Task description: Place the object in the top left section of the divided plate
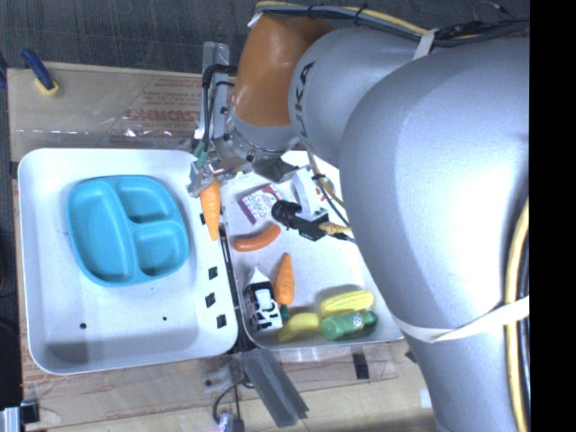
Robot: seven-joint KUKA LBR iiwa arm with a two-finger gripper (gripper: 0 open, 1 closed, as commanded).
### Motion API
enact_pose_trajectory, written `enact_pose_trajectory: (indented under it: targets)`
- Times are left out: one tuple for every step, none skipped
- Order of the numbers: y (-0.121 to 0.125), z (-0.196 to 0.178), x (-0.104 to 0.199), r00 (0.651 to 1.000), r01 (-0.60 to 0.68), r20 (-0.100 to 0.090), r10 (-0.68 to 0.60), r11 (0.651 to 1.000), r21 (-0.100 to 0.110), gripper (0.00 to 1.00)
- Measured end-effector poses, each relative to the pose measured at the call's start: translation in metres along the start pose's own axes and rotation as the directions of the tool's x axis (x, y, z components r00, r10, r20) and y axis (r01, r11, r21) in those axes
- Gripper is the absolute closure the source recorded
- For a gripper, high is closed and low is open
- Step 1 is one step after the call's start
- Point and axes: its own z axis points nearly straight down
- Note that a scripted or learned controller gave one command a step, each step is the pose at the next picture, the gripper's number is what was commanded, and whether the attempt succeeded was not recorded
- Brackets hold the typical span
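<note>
Nearest me, toy food sits in the right bin [355, 259]: corn [346, 301] and a small carrot [284, 280]. Further up, my gripper [205, 176] pinches another carrot [211, 211], hanging over the bin edges. The blue plate [128, 227] has nothing in it, so the drop is left.

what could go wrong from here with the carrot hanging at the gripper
The carrot hangs point-down from the gripper over the wall between the two bins, so a weak hold could drop it short of the blue divided plate. The plate's sections are small and divided by ridges, so the long carrot may land across a ridge or in the wrong section. The bulky arm also sweeps low over the right bin, close to the sausage.
</note>
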Motion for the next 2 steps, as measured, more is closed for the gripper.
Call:
enact_pose_trajectory:
  targets:
    - [0.0001, -0.0001, 0.0005, 1.000, 0.001, 0.000, -0.001, 1.000, 0.000, 0.00]
    - [0.0000, -0.0090, 0.0017, 1.000, 0.008, -0.001, -0.008, 1.000, 0.003, 1.00]
